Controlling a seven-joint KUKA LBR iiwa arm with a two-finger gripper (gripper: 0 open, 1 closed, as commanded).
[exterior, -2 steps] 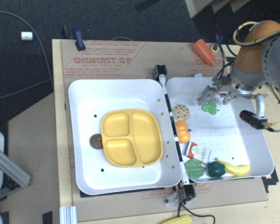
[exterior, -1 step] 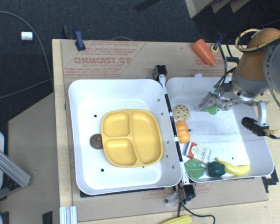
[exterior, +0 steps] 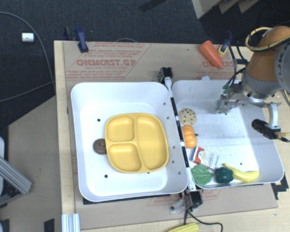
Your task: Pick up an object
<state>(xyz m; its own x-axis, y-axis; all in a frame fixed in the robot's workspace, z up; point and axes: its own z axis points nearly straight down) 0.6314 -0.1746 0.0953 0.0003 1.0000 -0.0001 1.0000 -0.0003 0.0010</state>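
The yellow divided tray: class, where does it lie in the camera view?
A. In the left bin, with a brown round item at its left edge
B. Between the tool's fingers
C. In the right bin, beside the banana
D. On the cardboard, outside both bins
A: the yellow divided tray lies flat on the floor of the left bin, and a brown round item peeks out at its left edge.

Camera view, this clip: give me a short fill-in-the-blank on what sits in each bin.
1. The yellow divided tray lies in the ____ bin.
2. The banana lies in the right bin, next to a dark ____ object.
3. The yellow tray has ____ compartments.
4. The gripper is above the ____ bin.

Missing words: left; green; three; right
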